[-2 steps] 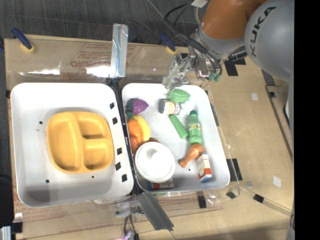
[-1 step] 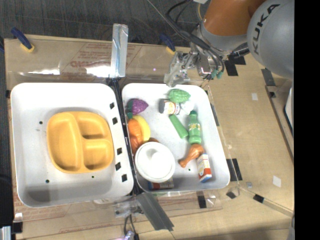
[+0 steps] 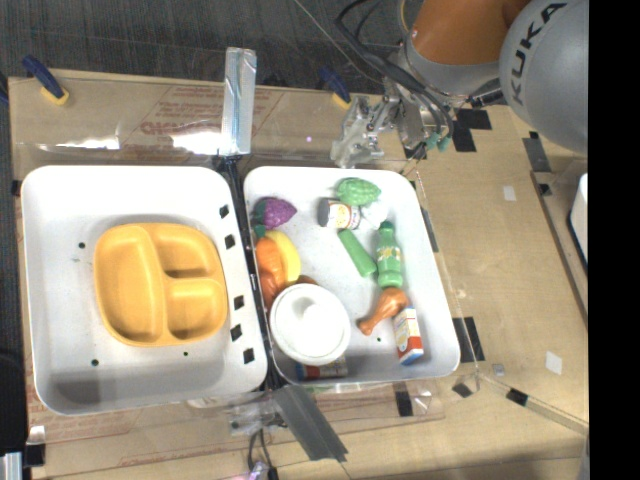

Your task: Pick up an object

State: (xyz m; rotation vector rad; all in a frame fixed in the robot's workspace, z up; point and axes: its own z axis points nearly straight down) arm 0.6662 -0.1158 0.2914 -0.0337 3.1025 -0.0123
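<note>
My gripper (image 3: 360,138) hangs over the back rim of the right bin (image 3: 436,268), with nothing visibly in it. Just below it in the bin lie a green leafy vegetable (image 3: 358,189) and a small tin (image 3: 340,214). Purple grapes (image 3: 275,211) sit at the bin's back left. A green stick (image 3: 357,253) and a green bottle (image 3: 388,255) lie in the middle. An orange and yellow fruit (image 3: 276,258) rests against the left wall. A white bowl (image 3: 310,321), a brown drumstick (image 3: 383,311) and a small carton (image 3: 407,335) fill the front.
The left bin (image 3: 50,218) holds a yellow divided tray (image 3: 160,280). A silver upright strip (image 3: 238,103) stands behind the gap between the bins. The grey arm with its orange band (image 3: 470,13) fills the top right. Cables trail behind the gripper.
</note>
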